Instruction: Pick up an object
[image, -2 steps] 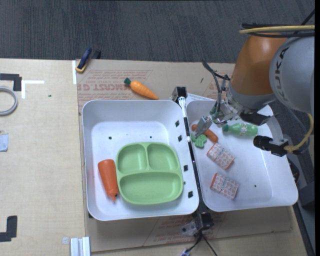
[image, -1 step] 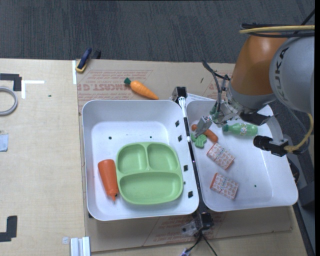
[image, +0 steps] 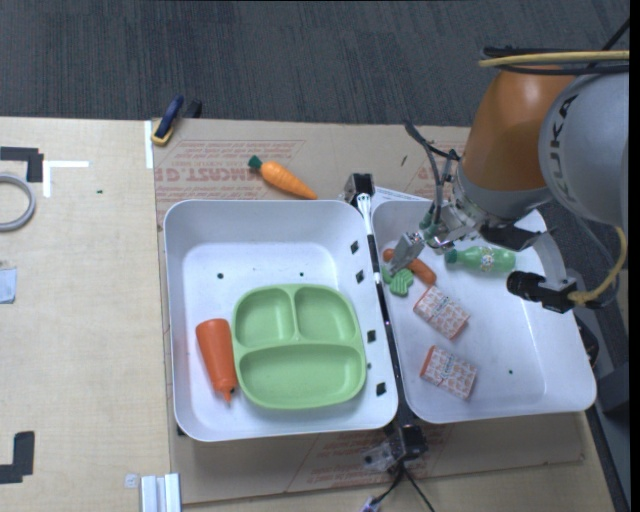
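gripper (image: 406, 253) low at upper left of the right bin (image: 520, 390), jaws slightly apart, tips just above a small green piece (image: 401, 283) and beside an orange piece (image: 424, 271).

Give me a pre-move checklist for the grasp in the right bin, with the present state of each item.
1. Gripper is over the right bin: ok.
2. Target sits under it, small orange piece and green piece: ok.
3. Something is between the fingers: cannot tell.
4. Green bottle lies apart from the gripper: ok.
5. Two patterned packets lie out of the way: ok.
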